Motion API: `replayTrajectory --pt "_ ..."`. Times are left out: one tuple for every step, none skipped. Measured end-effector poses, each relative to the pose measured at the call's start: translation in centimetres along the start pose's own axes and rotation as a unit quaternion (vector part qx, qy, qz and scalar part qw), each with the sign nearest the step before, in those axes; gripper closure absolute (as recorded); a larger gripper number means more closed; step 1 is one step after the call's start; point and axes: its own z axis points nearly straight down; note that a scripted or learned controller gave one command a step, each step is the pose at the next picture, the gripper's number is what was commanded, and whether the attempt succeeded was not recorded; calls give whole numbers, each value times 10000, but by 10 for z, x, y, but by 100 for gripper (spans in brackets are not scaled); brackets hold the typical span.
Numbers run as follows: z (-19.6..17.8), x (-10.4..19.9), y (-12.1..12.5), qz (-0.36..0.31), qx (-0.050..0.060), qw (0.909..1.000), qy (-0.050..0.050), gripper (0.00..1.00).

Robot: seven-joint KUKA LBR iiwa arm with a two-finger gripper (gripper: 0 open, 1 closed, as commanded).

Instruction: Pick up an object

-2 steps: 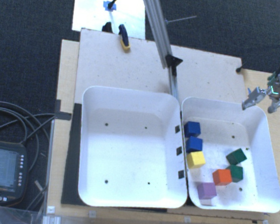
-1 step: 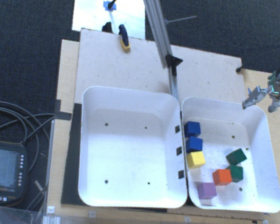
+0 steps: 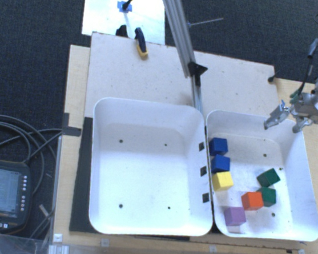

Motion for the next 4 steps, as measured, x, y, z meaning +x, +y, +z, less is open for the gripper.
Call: replayTrajectory --pt "46 0 9 -1 2 10000 -1 0" --pt "107 -4 4 17 13 10000 2 0" --pt "91 -5 6 6 -25 10000 -6 100" --pt "27 -6 14 3 -50 10000 -14 100"
